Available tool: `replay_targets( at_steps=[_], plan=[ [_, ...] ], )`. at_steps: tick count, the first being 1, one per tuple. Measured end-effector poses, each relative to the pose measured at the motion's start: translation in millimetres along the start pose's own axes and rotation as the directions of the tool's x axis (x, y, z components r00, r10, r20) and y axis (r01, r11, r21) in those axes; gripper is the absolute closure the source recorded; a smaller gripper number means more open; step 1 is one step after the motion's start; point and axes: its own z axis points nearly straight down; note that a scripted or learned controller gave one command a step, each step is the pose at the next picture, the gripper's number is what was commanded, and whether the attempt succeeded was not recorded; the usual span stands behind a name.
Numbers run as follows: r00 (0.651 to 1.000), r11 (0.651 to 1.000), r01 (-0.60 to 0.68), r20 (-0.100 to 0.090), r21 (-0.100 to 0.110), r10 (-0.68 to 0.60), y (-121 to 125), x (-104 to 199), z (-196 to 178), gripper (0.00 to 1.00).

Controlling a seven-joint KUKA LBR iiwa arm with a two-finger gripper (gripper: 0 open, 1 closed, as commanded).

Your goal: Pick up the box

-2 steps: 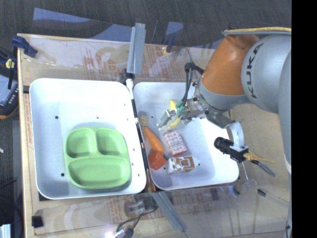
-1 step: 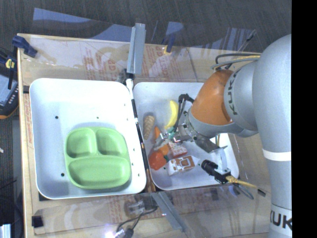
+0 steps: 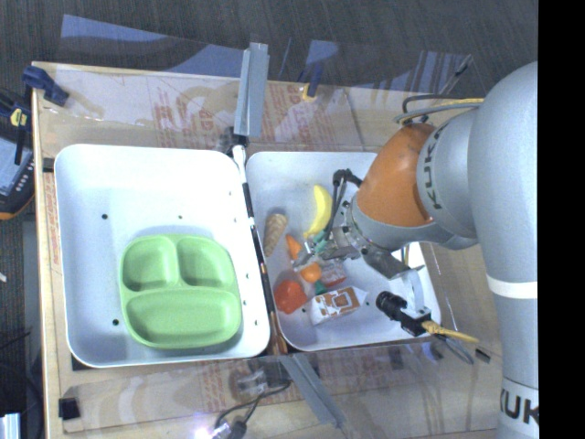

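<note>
Hovering gripper over rt bin, finger state unclear (wrist hides it), box lying nearby w/ toy foods.

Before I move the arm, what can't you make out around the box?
- Claw: open or shut unclear; the wrist hides it.
- Box: print too small to read.
- Items beside the carrot: partly hidden under the claw.
- Right bin: far side hidden by the arm.

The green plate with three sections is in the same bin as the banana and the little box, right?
Not quite. The camera view shows the green plate lying in the left bin, by itself. The banana and the little box are in the right bin, where the arm reaches in.
</note>
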Motion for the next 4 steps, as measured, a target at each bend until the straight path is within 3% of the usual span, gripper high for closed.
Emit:
replay_targets(
  at_steps=[1, 2, 3, 4],
  plan=[
    [0.996, 0.996, 0.094, -0.005, 0.003, -0.094, 11.2, -63.4, -90.6, 1.0],
    [0.996, 0.996, 0.094, -0.005, 0.004, -0.094, 11.1, -63.3, -90.5, 0.0],
    [0.998, 0.998, 0.055, -0.005, -0.001, -0.055, 7.4, 0.0, 10.6, 0.0],
    [0.998, 0.998, 0.059, 0.002, -0.003, -0.059, 8.5, -2.2, -0.6, 1.0]
  ],
)
